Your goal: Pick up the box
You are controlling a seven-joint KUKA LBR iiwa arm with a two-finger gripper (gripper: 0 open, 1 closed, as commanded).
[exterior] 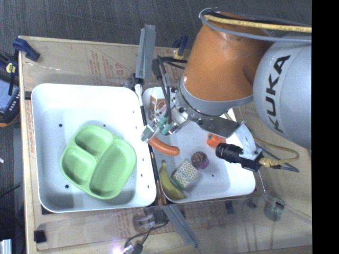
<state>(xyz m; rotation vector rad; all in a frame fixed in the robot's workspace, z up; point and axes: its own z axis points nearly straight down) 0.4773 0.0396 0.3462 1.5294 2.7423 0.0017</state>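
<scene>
A small box (186, 174) with a green and white pattern lies tilted in the front part of the right bin (241, 187), next to a banana (169, 182). My gripper (158, 129) hangs low over the bin's left side, just above an orange-red sausage (164, 146) and well behind the box. Nothing of the box is at the gripper. The big orange and grey arm (228, 62) covers the back of the right bin.
A dark purple round item (199, 159) sits right of the box, and an orange piece (214, 139) lies further back. A brown and white carton (158, 107) peeks out behind the gripper. A green divided plate (99, 161) lies in the left bin (47, 102). A black cable plug (235, 155) overhangs the right bin.
</scene>
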